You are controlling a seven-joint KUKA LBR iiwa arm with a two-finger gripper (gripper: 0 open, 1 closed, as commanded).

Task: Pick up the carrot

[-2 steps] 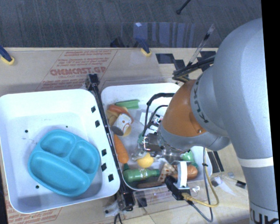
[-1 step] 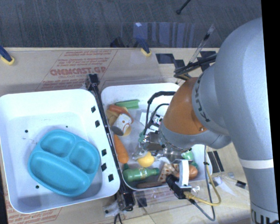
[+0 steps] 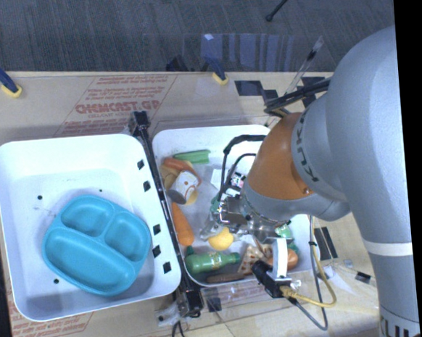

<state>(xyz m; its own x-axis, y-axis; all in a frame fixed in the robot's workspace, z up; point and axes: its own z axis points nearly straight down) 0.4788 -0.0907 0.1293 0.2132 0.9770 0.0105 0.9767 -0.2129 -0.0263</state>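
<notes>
The carrot (image 3: 183,228) is a long orange piece lying along the left wall of the right bin (image 3: 194,136), pointing toward the front. My gripper (image 3: 224,215) hangs low over the middle of that bin, a little to the right of the carrot and just above a yellow lemon-like item (image 3: 219,240). The carrot lies apart from the gripper. The orange wrist band and grey arm cover the bin's right half.
A green bottle (image 3: 212,261) lies at the bin's front, a green vegetable (image 3: 192,157) at the back, and a tan toy (image 3: 182,185) beside the carrot's far end. The left bin (image 3: 21,164) holds a blue divided plate (image 3: 97,242).
</notes>
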